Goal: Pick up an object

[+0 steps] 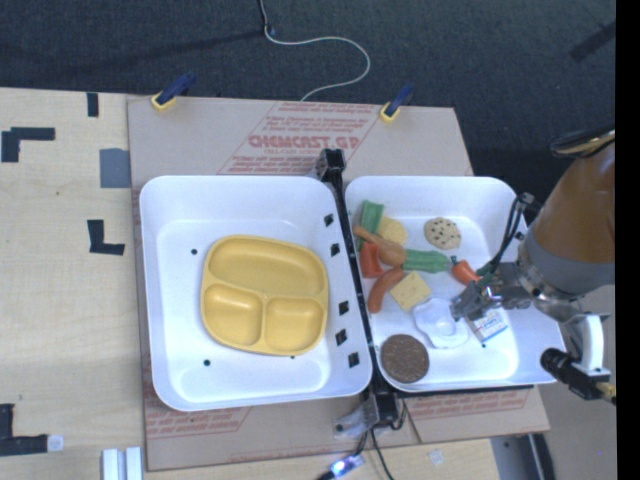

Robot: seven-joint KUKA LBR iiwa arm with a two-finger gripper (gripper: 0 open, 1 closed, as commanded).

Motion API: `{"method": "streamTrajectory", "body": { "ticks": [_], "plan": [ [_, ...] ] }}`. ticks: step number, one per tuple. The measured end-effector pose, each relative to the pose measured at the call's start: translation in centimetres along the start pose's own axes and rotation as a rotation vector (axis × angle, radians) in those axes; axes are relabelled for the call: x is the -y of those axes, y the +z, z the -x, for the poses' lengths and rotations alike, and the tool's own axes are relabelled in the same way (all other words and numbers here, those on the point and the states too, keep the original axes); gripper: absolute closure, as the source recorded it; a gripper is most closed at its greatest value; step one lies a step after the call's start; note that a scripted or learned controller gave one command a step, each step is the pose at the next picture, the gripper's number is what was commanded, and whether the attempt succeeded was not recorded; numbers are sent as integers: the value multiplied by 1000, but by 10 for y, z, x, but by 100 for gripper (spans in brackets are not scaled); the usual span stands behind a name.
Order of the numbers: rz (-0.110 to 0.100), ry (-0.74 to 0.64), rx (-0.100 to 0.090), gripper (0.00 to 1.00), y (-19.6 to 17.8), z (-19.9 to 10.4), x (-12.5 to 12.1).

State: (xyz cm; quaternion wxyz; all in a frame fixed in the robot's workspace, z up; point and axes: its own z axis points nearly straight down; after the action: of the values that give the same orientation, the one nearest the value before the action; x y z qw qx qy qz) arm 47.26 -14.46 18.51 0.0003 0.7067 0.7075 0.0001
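In the right white bin (pixel 497 200), the gripper (pixel 478 305) is hovering over a small white cup (pixel 440 324); fingers' spread cannot be told. An orange carrot-shaped piece (pixel 464 270) is lying just beside, pointing up-left. A yellow cheese wedge (pixel 409 290), brown round cookie (pixel 405 357) and green vegetables (pixel 425 261) are crowding nearby.

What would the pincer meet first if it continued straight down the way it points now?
Most likely the white cup-like object just left of the pincer, or the bare floor of the right bin beside it. Depth is unclear from this slanted view, so I cannot be sure.
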Motion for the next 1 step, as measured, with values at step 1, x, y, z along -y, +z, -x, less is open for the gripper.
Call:
{"method": "streamTrajectory", "body": {
  "ticks": [1],
  "plan": [
    [0, -1, 0, 100, -41, -1, 0]
  ]
}}
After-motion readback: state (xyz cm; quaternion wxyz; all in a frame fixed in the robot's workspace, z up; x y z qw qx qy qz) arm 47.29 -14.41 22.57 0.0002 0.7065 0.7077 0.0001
